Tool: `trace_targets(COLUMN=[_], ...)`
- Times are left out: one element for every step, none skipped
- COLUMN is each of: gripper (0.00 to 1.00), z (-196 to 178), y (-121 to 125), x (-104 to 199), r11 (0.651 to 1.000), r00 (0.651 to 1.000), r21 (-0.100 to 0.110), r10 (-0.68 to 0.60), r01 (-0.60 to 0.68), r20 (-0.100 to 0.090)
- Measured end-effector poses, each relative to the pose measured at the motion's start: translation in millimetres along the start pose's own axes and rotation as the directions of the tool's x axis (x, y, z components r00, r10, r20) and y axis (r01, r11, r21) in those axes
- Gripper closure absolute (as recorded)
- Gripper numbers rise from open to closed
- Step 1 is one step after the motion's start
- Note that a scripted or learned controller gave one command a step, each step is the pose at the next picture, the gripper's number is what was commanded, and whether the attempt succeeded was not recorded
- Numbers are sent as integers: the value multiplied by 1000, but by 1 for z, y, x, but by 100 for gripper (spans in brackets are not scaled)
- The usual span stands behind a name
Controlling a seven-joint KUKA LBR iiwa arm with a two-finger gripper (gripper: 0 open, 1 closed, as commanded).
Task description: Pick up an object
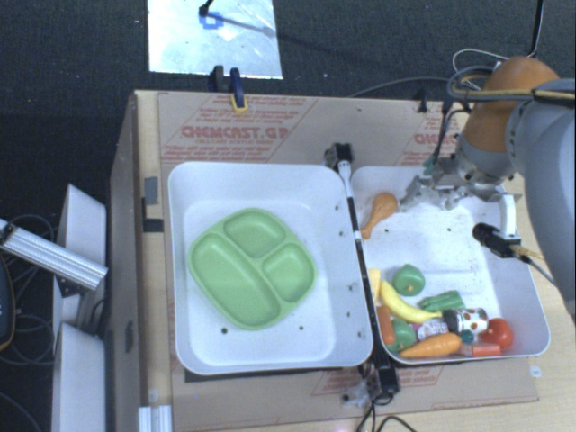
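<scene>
One gripper (438, 190) hung over right bin (526, 282) at 1 o'clock; we couldn't tell its state; drumstick (379, 211) lay just beside it.

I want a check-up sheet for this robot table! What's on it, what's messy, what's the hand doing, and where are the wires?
Surface: bench bearing a left bin and a right bin, side by side.
Job's things: chicken drumstick alone near the right bin's far left; banana, green pepper, carrot, tomato and other toys piled at its near end.
Clutter: green divided plate in the left bin.
Hand: hand over the right bin's far end, holding nothing.
Cables: wires by the arm.
Surroundings: dark floor, shiny sheet.
</scene>
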State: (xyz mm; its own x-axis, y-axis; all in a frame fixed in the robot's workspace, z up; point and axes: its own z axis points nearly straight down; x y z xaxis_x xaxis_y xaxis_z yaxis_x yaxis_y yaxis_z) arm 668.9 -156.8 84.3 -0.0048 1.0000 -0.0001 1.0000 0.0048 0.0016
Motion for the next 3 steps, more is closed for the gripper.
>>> trace_targets(gripper=[0,0,0], z=[0,0,-4], y=[-41,0,-63], x=[47,35,53], r11=[1000,1000,1000], r00=[1000,1000,1000], r21=[0,1,-11], r10=[0,1,9], r01=[0,-1,-9], r20=[-1,1,14])
